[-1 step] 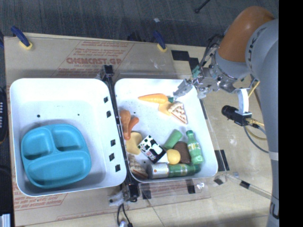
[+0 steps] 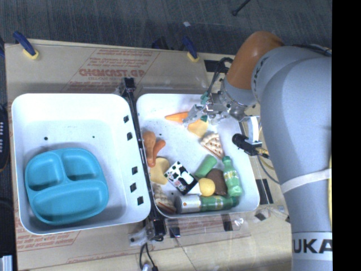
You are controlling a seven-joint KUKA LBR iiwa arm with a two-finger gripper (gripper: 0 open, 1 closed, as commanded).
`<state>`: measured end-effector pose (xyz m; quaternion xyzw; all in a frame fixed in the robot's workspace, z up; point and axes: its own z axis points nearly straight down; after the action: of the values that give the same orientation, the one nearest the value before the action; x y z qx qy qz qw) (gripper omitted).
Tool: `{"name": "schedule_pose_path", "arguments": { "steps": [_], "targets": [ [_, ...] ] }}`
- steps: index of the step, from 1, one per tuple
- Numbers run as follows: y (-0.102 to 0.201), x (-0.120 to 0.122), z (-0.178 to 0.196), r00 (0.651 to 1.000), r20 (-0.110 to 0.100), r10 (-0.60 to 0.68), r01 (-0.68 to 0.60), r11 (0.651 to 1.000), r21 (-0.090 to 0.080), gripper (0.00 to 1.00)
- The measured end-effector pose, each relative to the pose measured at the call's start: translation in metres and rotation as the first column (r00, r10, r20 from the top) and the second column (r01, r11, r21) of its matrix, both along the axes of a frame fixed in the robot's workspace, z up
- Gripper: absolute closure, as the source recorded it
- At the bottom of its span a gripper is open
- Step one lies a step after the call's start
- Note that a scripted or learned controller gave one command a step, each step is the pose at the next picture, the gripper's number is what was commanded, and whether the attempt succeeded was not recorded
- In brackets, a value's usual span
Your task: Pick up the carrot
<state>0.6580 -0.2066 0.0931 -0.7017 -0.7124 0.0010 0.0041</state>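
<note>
Carrot (image 2: 177, 117): upper centre of frame, top of right bin (image 2: 169, 103), just left of gripper (image 2: 204, 110). Gripper width: cannot tell. Risk: fingertips nudge carrot sideways, or snag yellow piece (image 2: 198, 128) adjacent.

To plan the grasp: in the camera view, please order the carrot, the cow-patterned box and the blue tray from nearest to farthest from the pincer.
1. Carrot: just left of the pincer, top of the right bin.
2. Cow-patterned box: lower in that bin.
3. Blue tray: left bin, farthest.
</note>
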Motion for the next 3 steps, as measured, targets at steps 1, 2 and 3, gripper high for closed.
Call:
{"name": "schedule_pose_path", "arguments": {
  "steps": [1, 2, 3],
  "targets": [
    [0.028, -0.004, -0.003, 0.98, -0.015, -0.199, 0.199, 0.98, -0.006, 0.0],
    [0.029, -0.003, 0.007, 0.981, -0.019, -0.191, 0.191, 0.982, -0.004, 1.0],
    [0.03, -0.003, 0.007, 0.982, -0.02, -0.19, 0.19, 0.982, -0.004, 0.0]
  ]
}}
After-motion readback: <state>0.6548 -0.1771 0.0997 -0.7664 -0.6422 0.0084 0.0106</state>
